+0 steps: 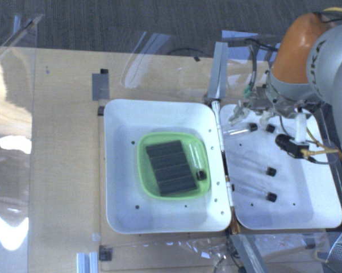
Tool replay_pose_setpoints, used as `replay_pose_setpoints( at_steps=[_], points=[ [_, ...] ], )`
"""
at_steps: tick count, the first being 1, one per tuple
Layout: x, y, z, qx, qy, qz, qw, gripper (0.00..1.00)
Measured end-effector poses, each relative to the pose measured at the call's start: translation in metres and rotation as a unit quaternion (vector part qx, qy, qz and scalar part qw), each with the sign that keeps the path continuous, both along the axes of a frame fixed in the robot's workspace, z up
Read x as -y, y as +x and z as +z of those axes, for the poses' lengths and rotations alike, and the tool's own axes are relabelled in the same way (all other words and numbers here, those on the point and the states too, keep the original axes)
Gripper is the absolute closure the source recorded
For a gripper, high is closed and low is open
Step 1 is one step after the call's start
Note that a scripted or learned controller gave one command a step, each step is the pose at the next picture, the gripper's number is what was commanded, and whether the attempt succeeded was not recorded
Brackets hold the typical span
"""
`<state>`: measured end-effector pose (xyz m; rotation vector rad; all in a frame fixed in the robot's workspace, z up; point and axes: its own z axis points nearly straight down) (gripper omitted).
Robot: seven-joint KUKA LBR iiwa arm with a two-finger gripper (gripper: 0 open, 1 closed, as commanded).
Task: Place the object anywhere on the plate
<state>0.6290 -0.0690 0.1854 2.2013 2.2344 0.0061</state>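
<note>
A green plate (145,152) lies in the left white bin (117,169). On it rests a dark ribbed rectangular block (170,168), and a small dark piece (201,175) sits by the block's right side, also on the plate. My gripper (249,114) hangs over the far left corner of the right white bin (321,209), well to the right of the plate. Just under it lies a clear tube with a black cap (244,129). Whether anything is in the gripper's grasp is hidden by the wrist.
More clear tubes with black caps (256,168) (255,193) lie across the right bin's floor. A raised rim (223,164) divides the two bins. A metal post (218,70) stands behind them. The arm's cables (299,148) trail over the right bin.
</note>
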Motion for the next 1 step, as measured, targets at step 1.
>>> replay_pose_setpoints(
  at_steps=[1],
  points=[
    [0.0434, 0.0415, -0.0003, 0.001, -0.0010, 0.048, 0.9988, 0.00]
  ],
)
